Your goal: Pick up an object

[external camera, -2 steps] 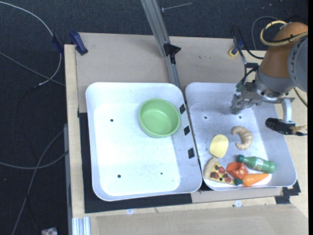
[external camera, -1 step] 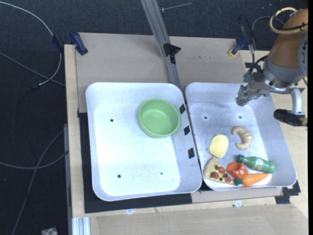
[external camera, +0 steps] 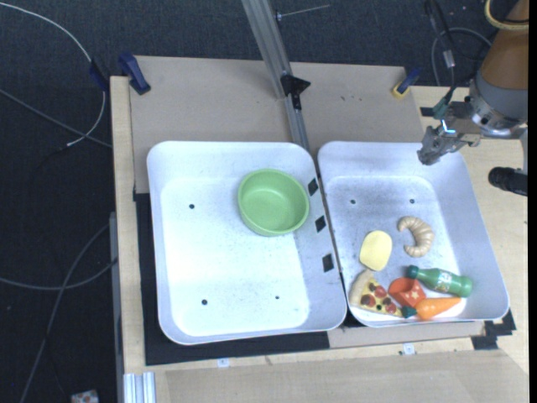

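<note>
Grey metal and an orange band mark the arm coming in from the right, and its two-finger gripper hangs over the far right corner of the right-hand shallow white bin. From where I stand I cannot tell how the gripper is set, and nothing shows in its grasp.

All the small things in that bin lie toward its near end, well apart from the gripper. A curled tan croissant-shaped toy lies just beside a pale yellow rounded piece. Nearer still, a green toy bottle with a red cap lies on its side, touching a red toy pepper. An orange toy carrot rests along the near wall, and a toy pizza slice with red dots sits in the near left corner.

In the left-hand white bin, a round light green plastic bowl stands upright near the far right side.
</note>
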`<act>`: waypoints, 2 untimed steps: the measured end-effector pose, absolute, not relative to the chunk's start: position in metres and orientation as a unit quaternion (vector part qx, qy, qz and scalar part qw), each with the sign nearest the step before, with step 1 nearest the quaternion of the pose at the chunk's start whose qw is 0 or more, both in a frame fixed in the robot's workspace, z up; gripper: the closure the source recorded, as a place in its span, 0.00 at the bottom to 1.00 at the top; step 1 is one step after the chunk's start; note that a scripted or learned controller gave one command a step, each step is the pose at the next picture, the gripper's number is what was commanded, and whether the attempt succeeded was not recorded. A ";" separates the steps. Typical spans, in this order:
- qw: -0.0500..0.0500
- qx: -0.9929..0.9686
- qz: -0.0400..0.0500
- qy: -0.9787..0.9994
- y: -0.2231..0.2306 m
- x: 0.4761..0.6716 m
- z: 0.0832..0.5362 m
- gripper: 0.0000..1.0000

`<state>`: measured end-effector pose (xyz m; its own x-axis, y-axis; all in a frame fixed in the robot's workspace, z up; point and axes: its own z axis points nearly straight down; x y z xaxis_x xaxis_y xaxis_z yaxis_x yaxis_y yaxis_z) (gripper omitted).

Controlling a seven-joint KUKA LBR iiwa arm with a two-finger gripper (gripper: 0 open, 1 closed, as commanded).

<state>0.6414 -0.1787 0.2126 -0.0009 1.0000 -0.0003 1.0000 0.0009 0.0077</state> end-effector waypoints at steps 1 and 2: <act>-0.005 0.706 0.000 0.709 -0.133 0.628 0.226 1.00; -0.007 0.705 -0.001 0.709 -0.083 0.601 0.237 1.00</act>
<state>0.6014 -0.0832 0.2369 -0.0050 1.0000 0.0081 0.9999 0.0051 -0.0115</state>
